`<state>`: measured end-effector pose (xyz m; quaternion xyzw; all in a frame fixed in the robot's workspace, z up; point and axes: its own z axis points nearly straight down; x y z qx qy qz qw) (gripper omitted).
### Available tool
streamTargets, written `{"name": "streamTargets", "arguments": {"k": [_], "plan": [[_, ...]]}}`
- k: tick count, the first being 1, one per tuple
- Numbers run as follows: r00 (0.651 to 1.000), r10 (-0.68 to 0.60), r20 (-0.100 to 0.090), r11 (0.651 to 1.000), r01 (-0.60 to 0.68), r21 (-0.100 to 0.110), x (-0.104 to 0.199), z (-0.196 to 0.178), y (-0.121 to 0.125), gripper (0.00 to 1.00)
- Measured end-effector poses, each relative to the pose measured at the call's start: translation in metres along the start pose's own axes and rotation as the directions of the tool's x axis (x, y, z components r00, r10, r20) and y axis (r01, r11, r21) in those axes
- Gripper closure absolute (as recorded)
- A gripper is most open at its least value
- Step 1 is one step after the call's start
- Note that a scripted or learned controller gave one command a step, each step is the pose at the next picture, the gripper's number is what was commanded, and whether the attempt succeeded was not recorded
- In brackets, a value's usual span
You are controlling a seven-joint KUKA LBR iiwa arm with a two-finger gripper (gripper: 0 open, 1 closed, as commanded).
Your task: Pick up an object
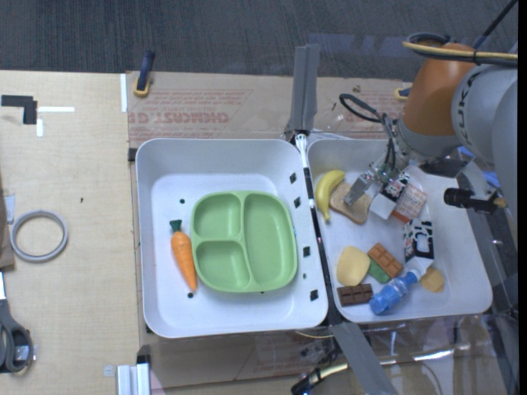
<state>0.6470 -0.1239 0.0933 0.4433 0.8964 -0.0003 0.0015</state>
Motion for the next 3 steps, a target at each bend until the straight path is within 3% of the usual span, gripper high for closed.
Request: {"name": "streamTargets", "arguments": {"k": [1, 2, 3], "plan": [[1.000, -0.003, 0.004, 1.000, 0.003, -0.002, -0.001, -0.011, 0.001, 1.00], [0.932, 0.362, 0.000, 0.932, -0.362, 0.002, 0.041, -0.099, 0.028, 1.00], [0.932, 0.362, 0.000, 0.932, -0.362, 0.002, 0.041, -0.099, 0.028, 0.00]]}}
